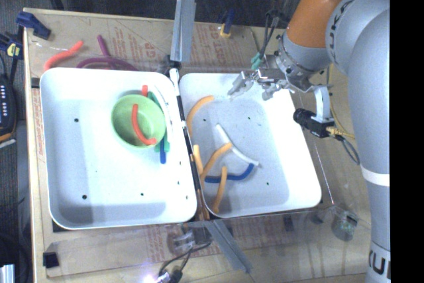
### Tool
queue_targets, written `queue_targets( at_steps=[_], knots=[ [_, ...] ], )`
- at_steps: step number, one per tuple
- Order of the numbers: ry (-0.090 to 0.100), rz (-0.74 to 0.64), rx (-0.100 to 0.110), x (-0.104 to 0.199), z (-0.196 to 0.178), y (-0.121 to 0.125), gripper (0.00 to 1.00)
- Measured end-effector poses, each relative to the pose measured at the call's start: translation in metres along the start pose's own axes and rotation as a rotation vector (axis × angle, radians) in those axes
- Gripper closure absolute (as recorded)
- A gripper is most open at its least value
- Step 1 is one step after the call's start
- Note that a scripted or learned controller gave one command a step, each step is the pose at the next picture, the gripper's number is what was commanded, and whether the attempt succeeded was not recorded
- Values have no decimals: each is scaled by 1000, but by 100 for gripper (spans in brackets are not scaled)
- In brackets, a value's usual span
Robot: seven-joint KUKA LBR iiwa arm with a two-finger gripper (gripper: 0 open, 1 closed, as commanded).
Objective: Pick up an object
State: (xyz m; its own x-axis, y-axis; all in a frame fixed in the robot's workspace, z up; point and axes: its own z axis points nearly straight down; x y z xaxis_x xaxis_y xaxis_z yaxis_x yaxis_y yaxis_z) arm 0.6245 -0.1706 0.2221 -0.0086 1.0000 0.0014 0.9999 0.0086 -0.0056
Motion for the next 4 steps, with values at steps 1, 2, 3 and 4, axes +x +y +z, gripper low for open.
queue_targets(
  at_steps=[1, 2, 3, 4],
  knots=[
    [-1, -271, -1, 11, 127, -13, 0],
    [-1, -329, -3, 19, 131, -66, 0],
    [-7, -330, -5, 16, 120, -65, 100],
    [-2, -186, -4, 36, 15, -28, 100]
  ],
)
